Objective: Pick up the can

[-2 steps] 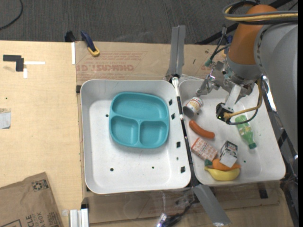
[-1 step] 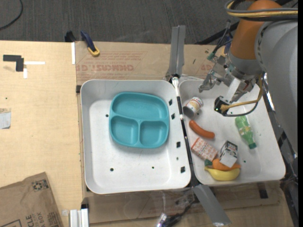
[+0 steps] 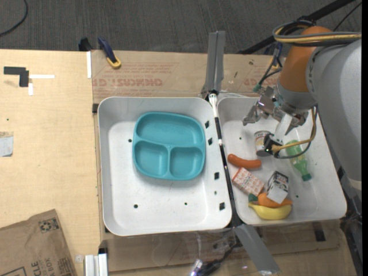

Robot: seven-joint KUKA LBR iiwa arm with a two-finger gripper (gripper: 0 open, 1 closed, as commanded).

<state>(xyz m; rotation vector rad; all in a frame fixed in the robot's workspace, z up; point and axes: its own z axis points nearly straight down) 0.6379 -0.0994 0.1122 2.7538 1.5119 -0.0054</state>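
The can [image 3: 262, 139] is a small silver tin lying in the upper middle of the right bin [image 3: 322, 207]. My gripper [image 3: 272, 121] hangs just above and behind it, near the bin's far wall, reaching in from the right. It is open: one grey finger [image 3: 251, 118] splays out to the left, and nothing is between the fingers. The gripper's body overlaps the can's right side.
An orange sausage [image 3: 244, 161], a red-and-white box [image 3: 248, 181], a small carton [image 3: 278, 187], a banana [image 3: 271, 212] and a green bottle [image 3: 299, 164] crowd the right bin's front half. The left bin [image 3: 115, 206] holds a teal divided tray [image 3: 169, 146].
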